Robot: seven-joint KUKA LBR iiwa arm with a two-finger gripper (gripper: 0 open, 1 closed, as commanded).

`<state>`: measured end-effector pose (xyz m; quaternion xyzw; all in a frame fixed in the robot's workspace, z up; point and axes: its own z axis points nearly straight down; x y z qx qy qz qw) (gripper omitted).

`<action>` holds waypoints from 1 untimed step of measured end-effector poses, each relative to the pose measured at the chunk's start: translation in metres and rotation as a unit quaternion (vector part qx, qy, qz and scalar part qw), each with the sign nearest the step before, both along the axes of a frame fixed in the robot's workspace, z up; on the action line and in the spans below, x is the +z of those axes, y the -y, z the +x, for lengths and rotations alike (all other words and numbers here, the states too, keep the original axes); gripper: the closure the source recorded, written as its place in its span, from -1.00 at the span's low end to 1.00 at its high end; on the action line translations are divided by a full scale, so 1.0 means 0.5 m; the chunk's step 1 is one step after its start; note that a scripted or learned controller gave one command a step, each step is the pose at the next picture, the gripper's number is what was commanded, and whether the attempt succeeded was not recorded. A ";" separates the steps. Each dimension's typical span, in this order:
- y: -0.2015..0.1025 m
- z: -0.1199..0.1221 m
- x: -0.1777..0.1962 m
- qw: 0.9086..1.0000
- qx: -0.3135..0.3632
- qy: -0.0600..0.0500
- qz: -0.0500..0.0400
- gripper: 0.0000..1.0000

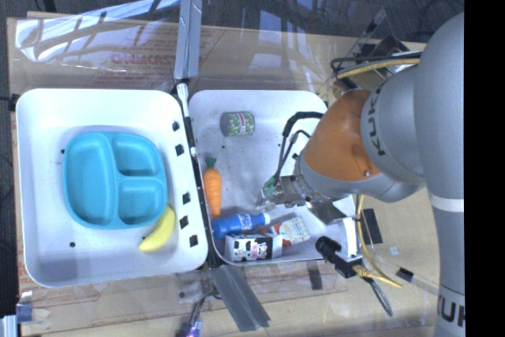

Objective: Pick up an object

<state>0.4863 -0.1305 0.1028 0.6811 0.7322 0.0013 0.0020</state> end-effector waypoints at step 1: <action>0.000 0.000 0.000 1.000 0.000 0.000 0.000 -1.00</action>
